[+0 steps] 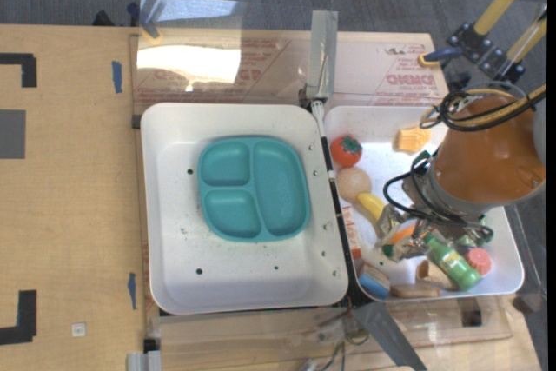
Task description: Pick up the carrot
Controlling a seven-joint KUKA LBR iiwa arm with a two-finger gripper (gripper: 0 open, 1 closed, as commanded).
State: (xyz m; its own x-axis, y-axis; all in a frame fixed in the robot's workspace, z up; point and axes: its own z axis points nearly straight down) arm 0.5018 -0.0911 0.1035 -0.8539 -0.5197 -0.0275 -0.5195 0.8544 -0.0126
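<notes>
The carrot [401, 232] shows as a small orange sliver low in the right bin [512, 274], just right of a yellow banana [371, 205]. My gripper [405, 241] hangs straight over it, down among the toys, and its metal parts cover most of the carrot. The arm's orange band [482, 148] sits above and hides the bin's middle. The view does not settle whether the carrot is held or merely lies under the gripper.
Crowded around the gripper are a green bottle [456, 265], a pink piece [479, 260], a blue piece [375, 282], a beige ball [353, 183], a red tomato [346, 150] and a yellow block [411, 139]. The left bin [165, 187] holds a teal divided plate [254, 187].
</notes>
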